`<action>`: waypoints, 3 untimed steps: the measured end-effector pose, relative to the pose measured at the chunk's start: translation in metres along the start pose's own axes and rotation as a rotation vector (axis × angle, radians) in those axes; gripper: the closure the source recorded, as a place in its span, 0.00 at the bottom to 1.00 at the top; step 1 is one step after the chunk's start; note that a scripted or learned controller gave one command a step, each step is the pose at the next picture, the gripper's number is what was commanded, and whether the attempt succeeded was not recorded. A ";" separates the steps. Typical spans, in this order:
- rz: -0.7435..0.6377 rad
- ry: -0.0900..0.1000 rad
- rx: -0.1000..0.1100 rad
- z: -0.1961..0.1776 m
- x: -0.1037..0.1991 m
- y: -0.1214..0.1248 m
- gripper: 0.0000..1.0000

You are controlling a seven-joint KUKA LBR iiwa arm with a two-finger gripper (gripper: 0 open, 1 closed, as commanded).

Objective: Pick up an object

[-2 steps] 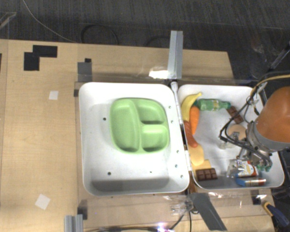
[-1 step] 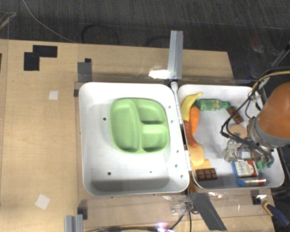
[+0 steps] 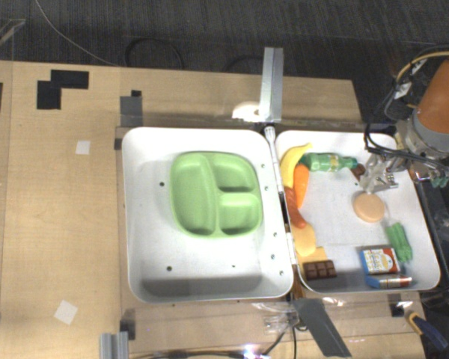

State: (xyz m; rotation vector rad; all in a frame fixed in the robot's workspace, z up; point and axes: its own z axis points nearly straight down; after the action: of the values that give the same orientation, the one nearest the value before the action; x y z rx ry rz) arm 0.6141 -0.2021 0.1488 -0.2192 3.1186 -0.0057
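Step in hand, imo: approach / pre-grasp. Arm (image 3: 440, 103) in from the right, tool (image 3: 379, 175) low over the right bin (image 3: 337, 234), upper right part. Nothing visible between the fingers, so no grasp yet. Open or closed: can't tell, too small and cluttered w/ cables.

Nearest candidate: tan disc (image 3: 370, 208), flat on the bin floor just below the tool, near but can't tell if touching. Likely the target, judging by position.

Other stuff in right bin:
- green bottle (image 3: 328, 162) lying along the top, left of tool
- banana (image 3: 291, 163) + orange carrot (image 3: 298, 193) against the left wall
- choc bar (image 3: 319, 269) bottom left
- small box (image 3: 379, 260) and green pickle (image 3: 399, 241) bottom right

Left bin (image 3: 146, 223) has a green tray (image 3: 213, 193), well apart from the tool.

Next move needs: center tool over disc, drop to bin floor, close across its edges. Disc is thin and flat, so little to grab; fingers prob need to hit the floor either side or it slips. Then lift straight and check it's actually held.
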 end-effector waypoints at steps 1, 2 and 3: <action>-0.238 0.002 -0.002 -0.025 -0.016 -0.005 1.00; -0.554 0.001 -0.003 -0.028 -0.042 -0.008 1.00; -0.857 0.001 -0.004 -0.045 -0.051 -0.009 1.00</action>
State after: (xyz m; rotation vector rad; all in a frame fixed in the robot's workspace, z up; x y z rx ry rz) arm 0.6648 -0.2042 0.1946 -1.4968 2.7489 -0.0087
